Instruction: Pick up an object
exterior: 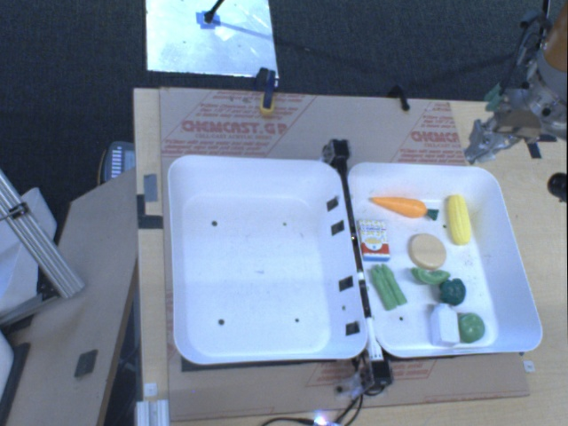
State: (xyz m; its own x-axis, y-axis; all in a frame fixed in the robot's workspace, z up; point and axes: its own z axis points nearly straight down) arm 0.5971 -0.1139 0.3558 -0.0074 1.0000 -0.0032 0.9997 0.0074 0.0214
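- Nearest the camera, the right bin [510, 238] holds a green ball [472, 327] at its near corner, touching a white block [443, 325] just to its left.
- Just beyond these lies a dark green piece [453, 291], touching a lighter green slice [429, 275].
- A green bean pod [387, 286] lies near the bin's left wall, at a slight slant.
- A round tan disc [427, 251] sits mid-bin, beside a small printed carton [374, 240] to its left.
- A yellow corn cob [458, 218] lies lengthwise near the far right side.
- An orange carrot [401, 206] lies across the far part of the bin, its green stem end toward the corn.
- The left bin [257, 256] stands alongside, joined at a row of black clips [341, 229].
- Both bins rest on a lettered board [240, 122].
- The gripper [484, 142] hangs above the bench beyond the right bin's far right corner, apart from every object. Finger state: cannot be told. Nothing is seen between the fingers.
- Farthest, a shiny square plate [210, 25] lies on dark carpet.
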